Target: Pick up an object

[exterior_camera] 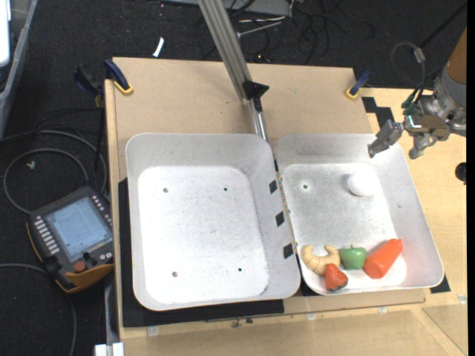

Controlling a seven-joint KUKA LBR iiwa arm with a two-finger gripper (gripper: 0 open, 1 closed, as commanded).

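My gripper (401,142) hangs over the back right rim of the right bin (415,199), its two fingers spread apart with nothing between them. A white ball (360,185) lies in that bin, to the left of and in front of the gripper. Along the bin's front edge sit a cream curved piece (317,256), a small red piece (335,276), a green pepper-like toy (354,256) and an orange carrot-like toy (383,258).
The left bin (197,221) lies beside the right one, sharing a middle rim. A slanted metal pole (226,39) rises behind the bins. Blue-and-yellow clamps (119,78) hold the bench's back corners. A teach pendant (70,232) rests on the floor at left.
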